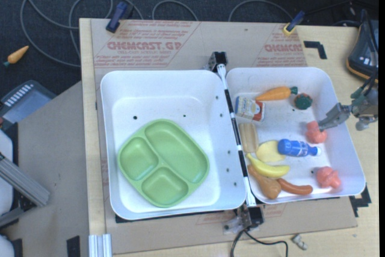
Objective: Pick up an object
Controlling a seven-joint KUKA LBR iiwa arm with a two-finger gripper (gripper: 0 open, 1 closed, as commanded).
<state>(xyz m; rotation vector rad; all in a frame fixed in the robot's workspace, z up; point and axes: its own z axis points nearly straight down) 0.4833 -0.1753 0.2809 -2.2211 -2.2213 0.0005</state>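
The claw (329, 120), grip state unclear, touches one of two pink toys (316, 132); one carrot (274, 94), one banana (268, 168).

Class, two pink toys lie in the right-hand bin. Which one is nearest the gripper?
The upper pink toy, right at the gripper tip by the blue bottle. The other pink toy lies in the bin's lower corner.

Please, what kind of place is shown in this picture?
Most likely a robotics lab bench set up for grasping trials. Two white bins sit side by side on a board, the right one holding toy food such as a banana and a carrot, a robot claw reaches in, and cables lie on the carpet.
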